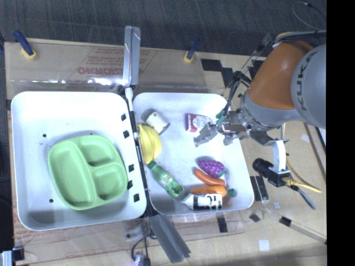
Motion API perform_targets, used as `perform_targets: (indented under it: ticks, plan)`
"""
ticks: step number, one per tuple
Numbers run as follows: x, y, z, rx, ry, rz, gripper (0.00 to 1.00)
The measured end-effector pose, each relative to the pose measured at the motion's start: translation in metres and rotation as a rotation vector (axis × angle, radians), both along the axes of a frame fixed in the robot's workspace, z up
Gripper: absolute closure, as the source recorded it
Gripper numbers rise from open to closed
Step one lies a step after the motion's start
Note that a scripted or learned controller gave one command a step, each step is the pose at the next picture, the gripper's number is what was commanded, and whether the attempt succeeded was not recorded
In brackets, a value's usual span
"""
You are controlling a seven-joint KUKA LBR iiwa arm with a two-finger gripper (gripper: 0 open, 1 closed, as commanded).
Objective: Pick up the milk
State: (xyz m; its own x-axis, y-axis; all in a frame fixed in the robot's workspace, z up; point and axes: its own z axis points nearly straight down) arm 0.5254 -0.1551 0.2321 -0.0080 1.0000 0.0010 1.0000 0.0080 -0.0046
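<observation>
The arm (288, 87), grey with an orange band, reaches in over the right bin (166, 101). The gripper (206, 134) hangs with fingers spread wide, nothing between them. The milk (207, 201), a small black-and-white carton, lies on its side well below the gripper at the bin's near wall. Carrots (209, 183) and grapes (211, 167) lie between them. The banana (148, 142) lies left.

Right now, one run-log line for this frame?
task: pick up milk | claw: over right bin, beside milk carton, empty | carton: lying in bin, not lifted | left bin: green tray
</observation>
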Motion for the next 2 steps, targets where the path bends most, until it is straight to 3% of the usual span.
perform_targets:
  ticks: [1, 2]
  plan:
    - [0.03, 0.08, -0.042, 0.0, 0.001, 0.176, 0.0]
    - [0.029, 0.029, -0.088, 0.001, 0.0, 0.249, 0.0]
